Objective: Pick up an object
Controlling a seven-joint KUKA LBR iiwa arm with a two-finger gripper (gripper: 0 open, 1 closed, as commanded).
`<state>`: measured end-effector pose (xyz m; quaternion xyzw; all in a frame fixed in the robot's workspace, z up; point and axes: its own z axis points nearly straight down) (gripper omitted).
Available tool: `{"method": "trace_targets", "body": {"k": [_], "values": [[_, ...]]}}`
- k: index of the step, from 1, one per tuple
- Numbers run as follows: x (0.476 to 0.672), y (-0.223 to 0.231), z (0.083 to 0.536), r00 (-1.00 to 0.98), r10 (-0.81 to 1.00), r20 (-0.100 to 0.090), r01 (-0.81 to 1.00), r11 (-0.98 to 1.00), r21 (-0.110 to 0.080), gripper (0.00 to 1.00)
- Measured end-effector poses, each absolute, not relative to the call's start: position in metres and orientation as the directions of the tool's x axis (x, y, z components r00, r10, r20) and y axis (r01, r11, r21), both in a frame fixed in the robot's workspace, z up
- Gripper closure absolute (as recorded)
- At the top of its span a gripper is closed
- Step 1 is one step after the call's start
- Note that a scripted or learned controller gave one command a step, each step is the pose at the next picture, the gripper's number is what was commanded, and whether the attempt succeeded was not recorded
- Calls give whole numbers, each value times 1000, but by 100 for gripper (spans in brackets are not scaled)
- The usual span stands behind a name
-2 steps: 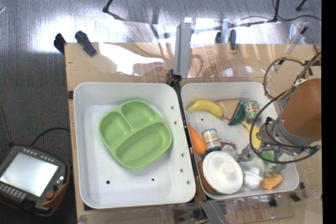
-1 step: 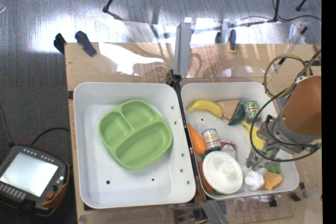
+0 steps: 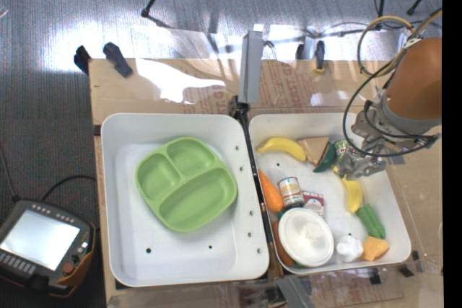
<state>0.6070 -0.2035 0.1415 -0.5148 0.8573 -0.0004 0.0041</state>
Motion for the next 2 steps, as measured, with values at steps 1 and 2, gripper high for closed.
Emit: {"method": "trace_targets", "body": {"k": [1, 2], "values": [[524, -209, 86, -170, -985, -5, -985, 170, 4, 100], [526, -205, 88, -168, -986, -12, -986, 168, 3, 0]]}}
